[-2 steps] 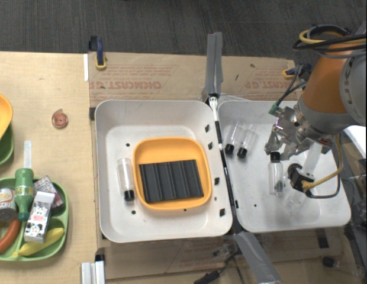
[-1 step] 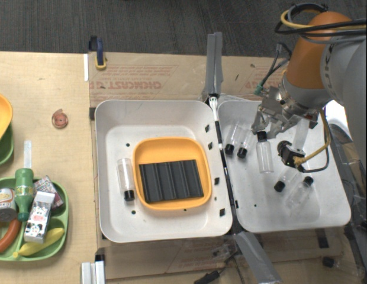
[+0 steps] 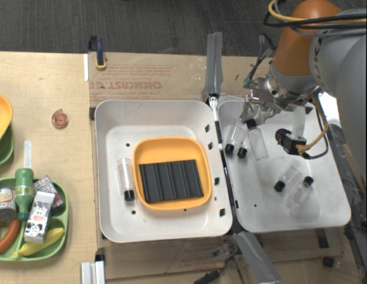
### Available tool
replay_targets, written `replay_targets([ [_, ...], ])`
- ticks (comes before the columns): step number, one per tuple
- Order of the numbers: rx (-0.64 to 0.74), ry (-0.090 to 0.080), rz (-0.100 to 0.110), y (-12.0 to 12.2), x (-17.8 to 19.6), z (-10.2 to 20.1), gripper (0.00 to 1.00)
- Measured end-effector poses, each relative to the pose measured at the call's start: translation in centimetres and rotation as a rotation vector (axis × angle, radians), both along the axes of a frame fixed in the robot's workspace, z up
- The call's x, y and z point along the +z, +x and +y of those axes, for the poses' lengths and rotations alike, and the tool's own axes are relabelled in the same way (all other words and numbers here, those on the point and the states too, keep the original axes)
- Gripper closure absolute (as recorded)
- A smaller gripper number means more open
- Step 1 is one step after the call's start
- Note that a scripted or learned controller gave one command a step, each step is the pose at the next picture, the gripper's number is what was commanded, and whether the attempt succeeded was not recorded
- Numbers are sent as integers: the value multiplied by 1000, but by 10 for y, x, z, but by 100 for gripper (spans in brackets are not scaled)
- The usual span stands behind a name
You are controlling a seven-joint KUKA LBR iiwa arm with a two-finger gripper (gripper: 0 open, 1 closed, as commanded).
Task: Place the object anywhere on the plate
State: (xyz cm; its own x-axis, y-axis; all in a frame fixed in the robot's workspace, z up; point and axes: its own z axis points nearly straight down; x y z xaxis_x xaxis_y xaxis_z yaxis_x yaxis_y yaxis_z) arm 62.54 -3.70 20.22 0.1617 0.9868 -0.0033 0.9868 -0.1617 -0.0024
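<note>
An orange plate (image 3: pixel 170 145) lies in the left white bin (image 3: pixel 112 218). A black ribbed rectangular block (image 3: pixel 170 180) rests flat on the plate. Beside the plate's left edge, on the bin floor, lies a clear vial (image 3: pixel 124 173) with a black cap. My gripper (image 3: pixel 253 112) hangs over the far left corner of the right bin (image 3: pixel 325 215), just above a cluster of clear vials (image 3: pixel 247 139) with black caps. From this angle its grip state is hidden behind the wrist.
Two more clear capped vials (image 3: pixel 293 185) lie in the right bin's near right part. A black and yellow cable (image 3: pixel 299 144) loops from the wrist. Off to the left are a green tray of toy food (image 3: pixel 29 220) and an orange dish (image 3: pixel 1 120).
</note>
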Motion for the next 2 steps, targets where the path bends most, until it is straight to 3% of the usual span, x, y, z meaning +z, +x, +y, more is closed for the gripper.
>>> replay_targets([
  [1,255,1,-1,18,-12,-8,100],
  [2,453,1,-2,34,40,-15,100],
])
